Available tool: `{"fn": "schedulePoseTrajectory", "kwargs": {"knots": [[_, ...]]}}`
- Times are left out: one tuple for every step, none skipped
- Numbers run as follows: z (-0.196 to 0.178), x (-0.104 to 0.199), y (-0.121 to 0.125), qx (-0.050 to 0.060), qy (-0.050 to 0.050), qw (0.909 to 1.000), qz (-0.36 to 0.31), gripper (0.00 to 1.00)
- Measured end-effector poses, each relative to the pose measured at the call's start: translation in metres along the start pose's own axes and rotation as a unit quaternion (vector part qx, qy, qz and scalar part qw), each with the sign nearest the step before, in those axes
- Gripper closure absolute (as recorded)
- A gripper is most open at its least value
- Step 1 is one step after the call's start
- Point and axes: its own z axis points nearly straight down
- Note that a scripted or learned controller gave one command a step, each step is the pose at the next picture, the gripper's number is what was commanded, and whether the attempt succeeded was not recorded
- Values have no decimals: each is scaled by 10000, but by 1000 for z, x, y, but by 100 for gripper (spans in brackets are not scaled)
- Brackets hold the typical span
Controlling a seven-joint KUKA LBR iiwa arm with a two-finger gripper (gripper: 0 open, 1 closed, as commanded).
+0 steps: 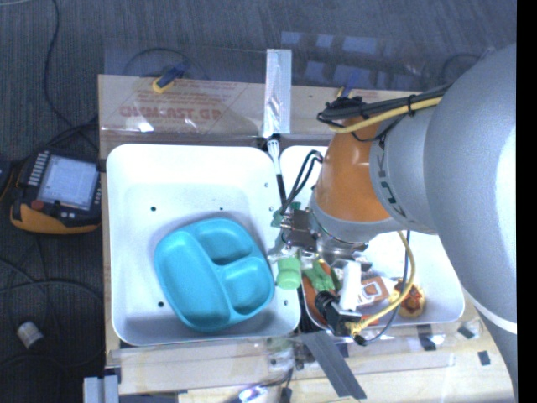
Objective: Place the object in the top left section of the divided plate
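A blue divided plate (211, 273) lies tilted in the left bin (134, 191), with one large section and two smaller ones, all bare. My gripper (291, 250) hangs over the wall between the two bins, just right of the plate's rim. A small light-green object (288, 274) sits directly below the gripper at the bin divider, touching or very near the plate's right edge. Whether it is between the fingers is hidden by the wrist.
In the right bin (436, 275), under the arm, lie a green and orange-red cluster of items (319, 282), a white-and-orange piece (369, 290) and a brown object (410, 301). The grey arm covers most of that bin. A pendant (59, 187) lies on the floor at left.
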Motion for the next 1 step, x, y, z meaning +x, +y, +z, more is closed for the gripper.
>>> {"fn": "schedulePoseTrajectory", "kwargs": {"knots": [[-198,19,-3,-34,-15,9940,-1089,100]]}}
